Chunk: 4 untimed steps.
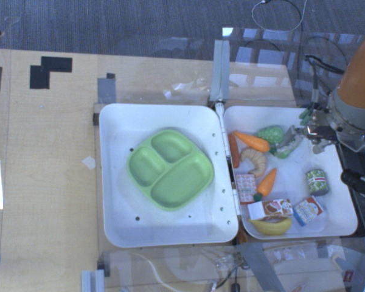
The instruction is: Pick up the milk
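Two white bins sit side by side on the table (42, 181). The left bin (118, 224) carries a green divided plate (170, 169); the right bin (344, 224) holds a jumble of toy food. The arm reaches in from the right, orange band visible, and its tool (301, 132) sits low over the bin's upper part, just beside a green leafy piece (271, 134) — whether the tool is apart or together I cannot tell, the tip being too blurred. Nothing is seen held. The milk (308, 210), judged to be the small blue-and-white carton, lies tilted near the bin's lower right, just beside a red-and-white box (275, 208) and near a banana (271, 225) at the lower rim. It is well apart from the tool. Two carrots (252, 141) (267, 182), a shrimp (255, 160), a pink wafer-like block (246, 187) and a green can (316, 182) fill the rest. Things look scattered loosely, not arranged — likely tipped in for picking trials. Carton and can bear printing, too small to read.
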### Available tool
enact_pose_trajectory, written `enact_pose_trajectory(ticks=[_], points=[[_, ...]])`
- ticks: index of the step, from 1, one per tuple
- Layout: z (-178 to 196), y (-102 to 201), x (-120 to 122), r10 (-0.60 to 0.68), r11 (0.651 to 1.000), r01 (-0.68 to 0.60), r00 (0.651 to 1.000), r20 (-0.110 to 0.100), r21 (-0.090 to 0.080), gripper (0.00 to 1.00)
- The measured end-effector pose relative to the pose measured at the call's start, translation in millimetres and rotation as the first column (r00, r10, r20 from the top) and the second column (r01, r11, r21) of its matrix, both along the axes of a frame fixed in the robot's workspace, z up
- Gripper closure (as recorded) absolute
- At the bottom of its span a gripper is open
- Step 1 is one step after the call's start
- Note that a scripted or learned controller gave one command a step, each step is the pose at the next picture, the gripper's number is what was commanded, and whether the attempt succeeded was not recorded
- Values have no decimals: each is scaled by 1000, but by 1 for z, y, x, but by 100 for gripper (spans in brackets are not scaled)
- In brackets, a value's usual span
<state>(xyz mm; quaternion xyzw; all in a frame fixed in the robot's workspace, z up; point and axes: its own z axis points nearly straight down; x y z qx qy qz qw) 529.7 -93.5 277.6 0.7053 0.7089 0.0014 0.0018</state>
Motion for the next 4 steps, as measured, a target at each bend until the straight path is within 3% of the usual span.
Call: enact_pose_trajectory(ticks=[1,2,3,4], points=[[-127,-12,-42,-92,996,92,996,-2,1,0],[-182,-42,-34,2,1000,-2,1000,21,2,0],[-182,-38,-33,105,994,-105,994,27,-10,0],[-133,-1,33,-31,1000,31,1000,2,0,0]])
